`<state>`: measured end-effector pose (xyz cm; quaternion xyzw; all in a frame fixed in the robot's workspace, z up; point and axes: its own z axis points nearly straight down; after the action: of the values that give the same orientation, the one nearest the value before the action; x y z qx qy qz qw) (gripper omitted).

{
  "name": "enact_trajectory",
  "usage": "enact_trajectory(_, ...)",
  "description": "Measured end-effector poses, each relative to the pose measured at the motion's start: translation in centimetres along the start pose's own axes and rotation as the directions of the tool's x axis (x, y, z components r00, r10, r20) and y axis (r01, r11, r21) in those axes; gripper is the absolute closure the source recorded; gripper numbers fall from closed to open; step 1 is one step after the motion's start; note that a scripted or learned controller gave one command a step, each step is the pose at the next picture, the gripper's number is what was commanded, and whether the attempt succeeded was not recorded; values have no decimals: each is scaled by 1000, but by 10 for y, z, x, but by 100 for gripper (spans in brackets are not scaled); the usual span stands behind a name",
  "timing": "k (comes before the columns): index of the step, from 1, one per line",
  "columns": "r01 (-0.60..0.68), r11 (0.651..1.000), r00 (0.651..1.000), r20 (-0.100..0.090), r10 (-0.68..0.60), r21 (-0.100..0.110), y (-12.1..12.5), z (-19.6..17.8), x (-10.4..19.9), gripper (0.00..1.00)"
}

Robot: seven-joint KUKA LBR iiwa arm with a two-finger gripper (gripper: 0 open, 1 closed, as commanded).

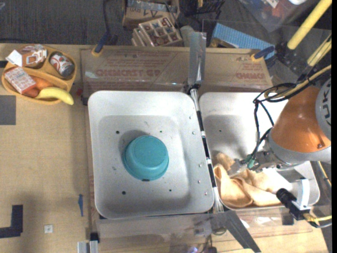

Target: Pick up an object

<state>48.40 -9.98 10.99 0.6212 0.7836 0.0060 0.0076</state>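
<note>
A teal bowl (146, 157) lies upside down in the middle of the left bin (105, 115). A crumpled tan cloth (237, 186) lies in the near left corner of the right bin (226, 115). My gripper (246, 165) hangs low over the right bin, right at the cloth's upper edge, with the arm's orange band behind it to the right. Its fingertips sit against the cloth folds and are too small and dark to read.
A yellow tray (37, 83) with a banana, a can and small boxes sits on the bench at the far left. Cardboard walls (137, 70) run behind both bins. A metal divider (197, 62) stands between them.
</note>
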Motion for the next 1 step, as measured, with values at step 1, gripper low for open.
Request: enact_trajectory(1, -5, 1000, 1000, 2, 5, -3, 0, -10, -2, 100)
